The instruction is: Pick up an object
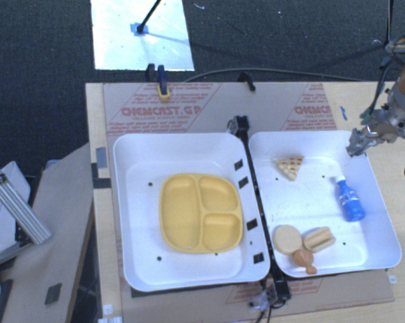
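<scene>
The right bin (384, 250) holds a blue bottle with a white cap (349, 199), a tan wedge-shaped piece (289, 166), a round beige disc (287, 239), a small bread-like block (318, 239) and an orange-brown drumstick-like piece (304, 259). My gripper (360, 144) hangs over the right bin's far right corner, above and slightly right of the blue bottle. Nothing shows between its fingertips.
The left bin (136, 261) carries a yellow divided plate (201, 212). A black hinge strip (252, 202) runs between the bins. A clamp (161, 81) sits at the bench's far edge, and an aluminium rail (17, 209) lies at the left.
</scene>
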Motion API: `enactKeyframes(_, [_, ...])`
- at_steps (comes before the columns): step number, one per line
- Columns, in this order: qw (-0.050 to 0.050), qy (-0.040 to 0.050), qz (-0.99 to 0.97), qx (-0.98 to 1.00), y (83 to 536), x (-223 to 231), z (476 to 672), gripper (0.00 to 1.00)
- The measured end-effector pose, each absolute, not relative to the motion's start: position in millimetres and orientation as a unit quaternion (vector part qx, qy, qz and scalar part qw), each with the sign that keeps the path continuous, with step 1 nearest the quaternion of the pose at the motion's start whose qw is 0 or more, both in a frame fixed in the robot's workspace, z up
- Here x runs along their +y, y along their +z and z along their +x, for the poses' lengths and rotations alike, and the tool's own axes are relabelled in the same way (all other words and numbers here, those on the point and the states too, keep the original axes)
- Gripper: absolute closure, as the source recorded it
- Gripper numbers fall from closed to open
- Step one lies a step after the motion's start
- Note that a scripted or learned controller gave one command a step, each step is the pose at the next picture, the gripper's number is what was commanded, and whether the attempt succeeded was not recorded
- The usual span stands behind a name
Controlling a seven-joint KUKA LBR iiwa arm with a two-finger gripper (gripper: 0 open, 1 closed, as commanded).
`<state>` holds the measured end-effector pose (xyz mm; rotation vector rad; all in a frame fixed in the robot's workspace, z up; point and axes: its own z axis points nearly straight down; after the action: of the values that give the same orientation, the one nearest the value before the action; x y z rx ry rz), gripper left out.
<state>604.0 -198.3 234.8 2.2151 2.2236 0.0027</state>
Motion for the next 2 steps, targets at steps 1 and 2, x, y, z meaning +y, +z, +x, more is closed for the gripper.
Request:
enactKeyframes(1, [0.000,0.0004,0.705,0.709,231.4,-146.7,597.1,1.00])
enactKeyframes(2, [0.001,0.0009,0.705,0.709,240.4,-95.7,605.9,1.00])
